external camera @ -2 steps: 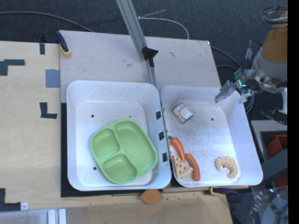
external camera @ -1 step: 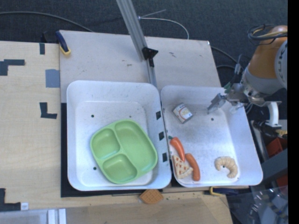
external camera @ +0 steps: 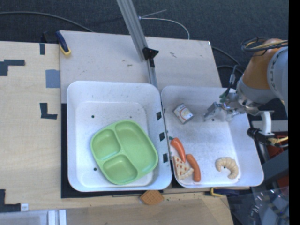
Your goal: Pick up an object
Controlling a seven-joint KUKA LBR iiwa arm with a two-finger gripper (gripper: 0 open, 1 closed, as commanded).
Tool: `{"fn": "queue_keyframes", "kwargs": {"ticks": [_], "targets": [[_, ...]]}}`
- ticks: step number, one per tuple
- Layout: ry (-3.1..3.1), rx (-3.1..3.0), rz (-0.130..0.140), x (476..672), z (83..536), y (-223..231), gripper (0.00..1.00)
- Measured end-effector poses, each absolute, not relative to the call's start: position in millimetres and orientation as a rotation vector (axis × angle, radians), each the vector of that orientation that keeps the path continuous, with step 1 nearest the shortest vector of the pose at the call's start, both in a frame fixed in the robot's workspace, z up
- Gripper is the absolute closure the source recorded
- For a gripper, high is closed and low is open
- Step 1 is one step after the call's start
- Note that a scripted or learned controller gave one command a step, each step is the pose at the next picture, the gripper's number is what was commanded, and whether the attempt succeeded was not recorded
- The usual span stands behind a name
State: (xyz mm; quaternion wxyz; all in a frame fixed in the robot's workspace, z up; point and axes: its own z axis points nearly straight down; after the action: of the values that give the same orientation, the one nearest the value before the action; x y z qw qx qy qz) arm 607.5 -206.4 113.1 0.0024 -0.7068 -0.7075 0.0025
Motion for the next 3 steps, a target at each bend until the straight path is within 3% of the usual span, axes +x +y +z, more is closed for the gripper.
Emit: {"fn": "queue_keyframes", "kwargs": {"ticks": [1, 2, 3], "targets": [[-2.224, -2.219, 0.004, 607.5, 87.4, -205.5, 0.00], [-2.225, -2.217, 0.004, 607.7, 98.4, -204.8, 1.00], [-2.226, -2.222, -0.003, 602.1, 157.1, -199.5, 1.00]]}}
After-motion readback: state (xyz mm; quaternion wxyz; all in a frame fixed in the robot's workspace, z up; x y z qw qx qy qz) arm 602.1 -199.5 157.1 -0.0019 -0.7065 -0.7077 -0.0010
